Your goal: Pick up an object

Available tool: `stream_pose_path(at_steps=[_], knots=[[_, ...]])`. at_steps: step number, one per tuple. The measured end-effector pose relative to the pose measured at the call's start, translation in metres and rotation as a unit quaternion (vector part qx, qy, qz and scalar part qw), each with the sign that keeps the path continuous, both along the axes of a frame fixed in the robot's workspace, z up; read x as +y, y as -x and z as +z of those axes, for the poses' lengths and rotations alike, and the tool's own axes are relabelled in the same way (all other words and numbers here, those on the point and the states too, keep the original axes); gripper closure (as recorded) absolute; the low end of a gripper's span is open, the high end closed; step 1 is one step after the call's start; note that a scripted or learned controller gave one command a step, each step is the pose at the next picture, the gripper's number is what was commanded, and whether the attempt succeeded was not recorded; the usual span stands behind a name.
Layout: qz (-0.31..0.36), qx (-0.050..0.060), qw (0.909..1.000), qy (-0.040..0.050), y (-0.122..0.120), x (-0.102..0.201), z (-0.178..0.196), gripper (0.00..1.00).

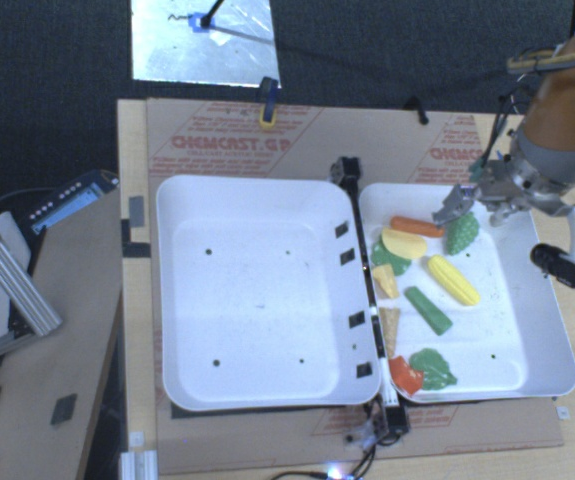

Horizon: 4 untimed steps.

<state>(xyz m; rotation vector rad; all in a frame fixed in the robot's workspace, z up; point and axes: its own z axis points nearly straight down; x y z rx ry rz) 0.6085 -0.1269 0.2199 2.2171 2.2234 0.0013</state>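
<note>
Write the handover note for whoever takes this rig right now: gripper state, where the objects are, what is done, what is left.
Gripper: over the back of the right bin, next to the toy broccoli; nothing seen between its fingers.
Objects: all in the right bin: carrot, corn cob, green cucumber piece, and near the front a red pepper beside a leafy green.
Done: no pick yet.
Left: grasp one object and lift it.
</note>
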Motion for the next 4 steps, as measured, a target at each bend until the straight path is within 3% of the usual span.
stream_pose_path(at_steps=[1, 2, 3, 4], knots=[[-0.004, 0.005, 1.0000, -0.0007, 0.061, -0.054, -0.090, 0.00], [0.000, -0.001, 1.0000, 0.0006, 0.056, -0.051, -0.074, 1.00], [0.001, 0.003, 1.0000, -0.0018, 0.078, -0.011, -0.139, 1.00], [0.002, -0.001, 1.0000, -0.0001, 0.042, 0.010, -0.135, 1.00]])
